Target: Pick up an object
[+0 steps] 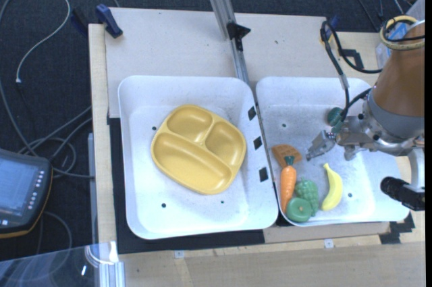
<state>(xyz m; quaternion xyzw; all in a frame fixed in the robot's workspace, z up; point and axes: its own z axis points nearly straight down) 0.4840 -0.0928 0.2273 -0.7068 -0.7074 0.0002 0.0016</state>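
Two shallow white bins sit side by side on a pale tabletop (169,36). The grey arm (398,96) reaches in from the right over the right bin (297,93). Its gripper (322,144) hangs above the bin floor; whether it is spread or closed cannot be told, and nothing shows between its tips. Just below it lie a yellow banana (332,187), an orange carrot (288,183), a green broccoli (305,191), a green round piece (299,210) and a brown piece (283,153). The left bin (135,144) holds a yellow divided plate (198,148). No writing is readable
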